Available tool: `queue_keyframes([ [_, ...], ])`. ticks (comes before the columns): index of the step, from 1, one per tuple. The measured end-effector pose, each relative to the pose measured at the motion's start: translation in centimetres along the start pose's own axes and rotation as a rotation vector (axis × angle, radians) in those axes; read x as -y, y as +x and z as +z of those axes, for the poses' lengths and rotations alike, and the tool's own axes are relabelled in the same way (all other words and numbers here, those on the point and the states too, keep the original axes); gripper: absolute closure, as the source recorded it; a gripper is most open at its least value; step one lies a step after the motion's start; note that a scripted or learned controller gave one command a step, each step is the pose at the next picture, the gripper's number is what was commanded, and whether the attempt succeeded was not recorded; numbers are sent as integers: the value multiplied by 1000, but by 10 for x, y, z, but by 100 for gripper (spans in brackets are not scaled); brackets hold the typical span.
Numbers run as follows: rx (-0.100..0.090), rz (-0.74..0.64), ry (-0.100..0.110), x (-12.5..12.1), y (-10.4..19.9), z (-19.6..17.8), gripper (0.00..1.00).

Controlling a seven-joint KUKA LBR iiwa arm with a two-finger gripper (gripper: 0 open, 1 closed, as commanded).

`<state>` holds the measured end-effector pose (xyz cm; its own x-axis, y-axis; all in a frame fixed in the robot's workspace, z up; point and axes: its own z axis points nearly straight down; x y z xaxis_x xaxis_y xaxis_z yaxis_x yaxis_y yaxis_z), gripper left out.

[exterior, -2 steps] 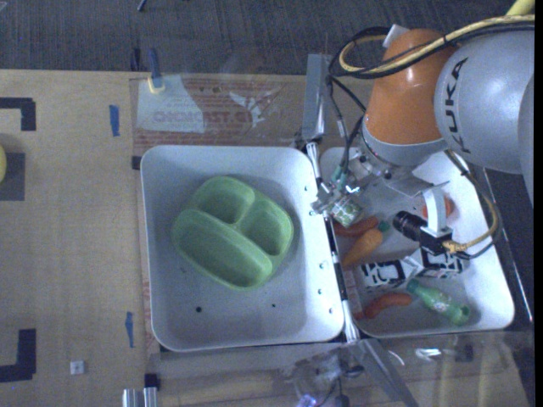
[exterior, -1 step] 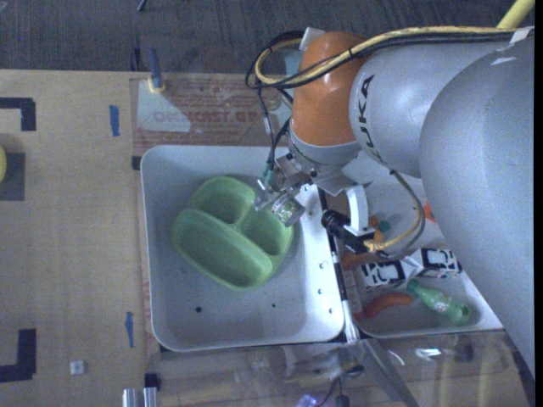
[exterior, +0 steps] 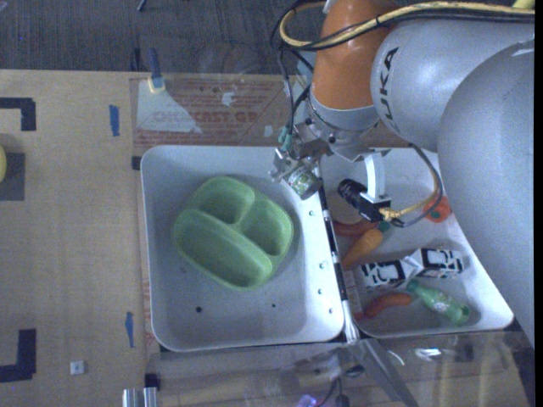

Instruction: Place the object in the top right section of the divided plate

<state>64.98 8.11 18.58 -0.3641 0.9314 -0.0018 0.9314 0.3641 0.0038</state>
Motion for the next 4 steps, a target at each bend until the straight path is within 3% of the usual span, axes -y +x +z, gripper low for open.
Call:
queue_keyframes([
  [1, -3, -211, 3, 15, 60, -31, 100],
  [2, -2, -307, 3, 46, 28, -64, 100],
  [3, 0, -281, -1, 15, 24, -53, 100],
  [4, -3, -464, 3, 75, 21, -47, 100],
])
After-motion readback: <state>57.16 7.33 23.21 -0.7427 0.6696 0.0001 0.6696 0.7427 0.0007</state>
